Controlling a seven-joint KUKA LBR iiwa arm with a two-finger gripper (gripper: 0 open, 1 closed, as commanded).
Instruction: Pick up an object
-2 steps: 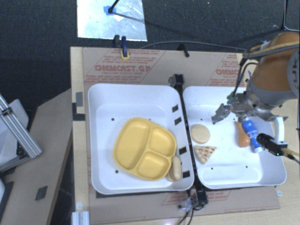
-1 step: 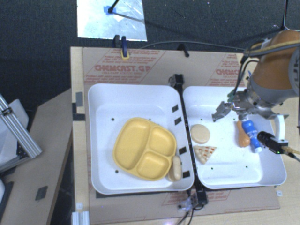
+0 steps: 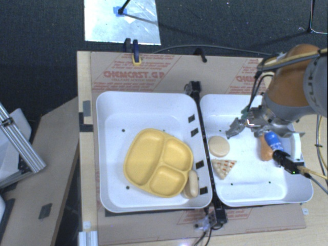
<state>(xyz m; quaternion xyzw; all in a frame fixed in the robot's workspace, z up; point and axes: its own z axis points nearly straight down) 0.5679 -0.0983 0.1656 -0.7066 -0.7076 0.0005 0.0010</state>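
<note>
Objects for your pick sit in the right bin (image 3: 297,191): the gripper (image 3: 237,127) hovers there, its state impossible to tell, just above a round beige cookie (image 3: 219,146) and triangular slice (image 3: 224,167). Your left bin (image 3: 110,137) holds a yellow sectioned plate (image 3: 158,162).

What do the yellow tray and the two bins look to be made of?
Yellow tray: looks like moulded plastic, matte to slightly glossy, with smooth rounded compartment walls. Left bin and right bin: probably thin formed white plastic, smooth with a soft sheen and rounded rims. The exact material can't be confirmed from this view.
</note>
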